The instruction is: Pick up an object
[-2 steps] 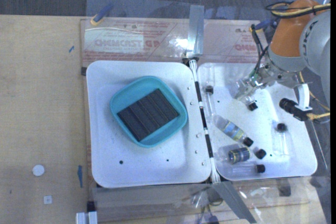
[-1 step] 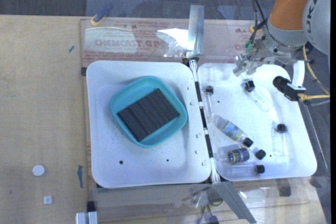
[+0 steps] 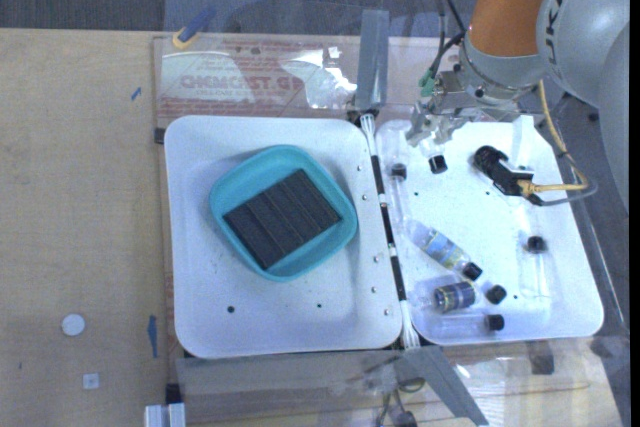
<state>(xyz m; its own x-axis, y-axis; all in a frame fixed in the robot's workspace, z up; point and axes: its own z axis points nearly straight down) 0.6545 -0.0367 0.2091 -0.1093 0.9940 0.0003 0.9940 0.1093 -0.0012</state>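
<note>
Nearest to me, well short of the gripper, a clear bottle is lying along the front of the right-hand bin. It is so transparent that its outline is melting into the white floor, and only its black cap is showing plainly. Just behind it a labelled bottle is lying on its side with a black cap just beside it; joined or loose, I cannot tell. A little closer to the gripper, a slanted bottle is lying with its dark cap pointing my way. Off toward the side the arm is reaching in from, a slim vial is barely showing apart from its black top.

Across the divide, in the left-hand bin and well apart from the gripper, a teal dish is holding a dark ribbed block.

Farther back, a small black piece is sitting just on my side of the gripper, apart from it. A second dark bit is sitting near the bin wall, too small to make out. The gripper is hanging over the far end of the right-hand bin; whether it is open or closed, I cannot tell. Beyond it, a crumpled clear sheet is blurring some red lettering, and the arm is being cut off by the picture's edge.
</note>
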